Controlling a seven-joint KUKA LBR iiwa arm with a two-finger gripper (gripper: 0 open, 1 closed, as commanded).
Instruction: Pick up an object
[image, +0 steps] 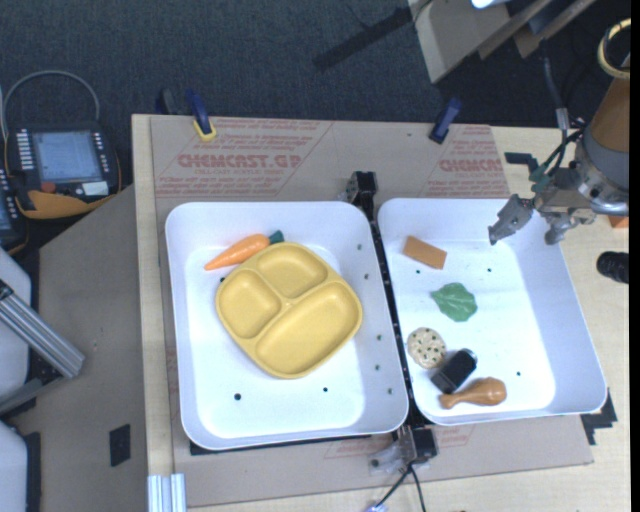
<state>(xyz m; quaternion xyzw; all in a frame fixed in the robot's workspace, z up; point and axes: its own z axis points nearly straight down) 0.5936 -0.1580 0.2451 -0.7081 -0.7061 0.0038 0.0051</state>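
hand (528, 224) over upper right corner of right bin (580, 310) — fingers spread apart, nothing between them. right bin contents: orange block (425, 252) at upper left, green leaf (455, 301) mid, cookie (426, 347) just beside black object (454, 370), drumstick (476, 394) at bottom. all well apart from hand. left bin (185, 330) — yellow divided plate (288, 309), carrot (236, 252) touching its upper left rim.
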